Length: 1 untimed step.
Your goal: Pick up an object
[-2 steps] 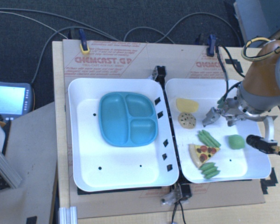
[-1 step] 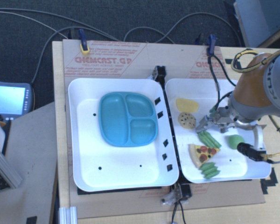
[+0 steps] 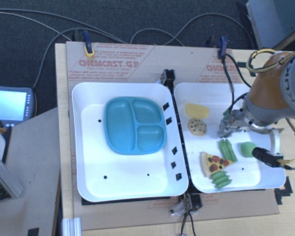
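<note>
Two white bins sit side by side: the left bin [image 3: 88,146] holds one blue three-compartment tray [image 3: 135,125]; the right bin [image 3: 246,181] holds six toy foods. One pizza slice [image 3: 212,163] lies at 6 o'clock, two green bean pods [image 3: 228,150] [image 3: 221,179], one yellow chip [image 3: 197,111] at 11, one cookie [image 3: 197,127], one green lump [image 3: 248,149] at 3. The gripper [image 3: 227,128] hovers mid-bin; whether its jaws are open, I cannot tell.

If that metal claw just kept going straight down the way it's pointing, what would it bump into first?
Probably the upper end of the green bean pod, which lies just below the gripper in the right bin. Depth is unclear; it might meet the bin floor beside it.
</note>
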{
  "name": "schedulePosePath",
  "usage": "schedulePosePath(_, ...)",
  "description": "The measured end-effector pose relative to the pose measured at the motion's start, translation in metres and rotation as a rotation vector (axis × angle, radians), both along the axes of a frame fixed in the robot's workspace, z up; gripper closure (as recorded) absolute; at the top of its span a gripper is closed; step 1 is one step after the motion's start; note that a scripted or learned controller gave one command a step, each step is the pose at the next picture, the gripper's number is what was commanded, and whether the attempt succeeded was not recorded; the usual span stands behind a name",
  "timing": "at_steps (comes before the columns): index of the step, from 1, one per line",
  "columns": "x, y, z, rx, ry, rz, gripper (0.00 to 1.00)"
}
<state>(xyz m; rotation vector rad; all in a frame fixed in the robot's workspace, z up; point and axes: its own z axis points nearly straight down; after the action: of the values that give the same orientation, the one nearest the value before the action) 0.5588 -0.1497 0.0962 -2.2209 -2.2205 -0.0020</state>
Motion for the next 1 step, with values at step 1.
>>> schedulePosePath(1, -0.0039, -0.0041, 0.0452, -0.003, -0.004, -0.001, 1.0)
